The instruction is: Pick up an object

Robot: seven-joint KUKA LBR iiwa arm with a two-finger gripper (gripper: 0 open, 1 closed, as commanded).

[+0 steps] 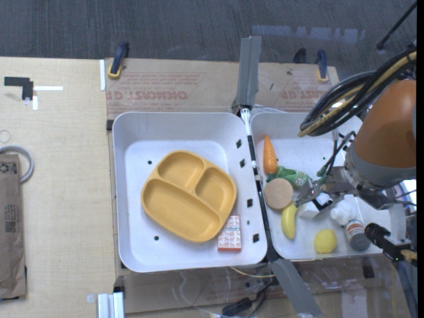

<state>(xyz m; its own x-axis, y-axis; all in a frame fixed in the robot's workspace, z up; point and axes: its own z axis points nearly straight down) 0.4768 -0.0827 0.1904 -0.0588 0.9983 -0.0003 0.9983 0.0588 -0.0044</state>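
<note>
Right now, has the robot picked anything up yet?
Not yet, it seems. Done: the grey two-finger gripper is down in the right white bin, beside the round tan disc and yellow banana. In hand: nothing visibly held. Left: grasping and lifting one object.

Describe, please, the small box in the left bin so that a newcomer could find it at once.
Start at the left white bin, which holds a yellow divided plate. Just beyond the plate's near right edge lies the small box, red and white. It is the bin's one flat, rectangular thing.
</note>
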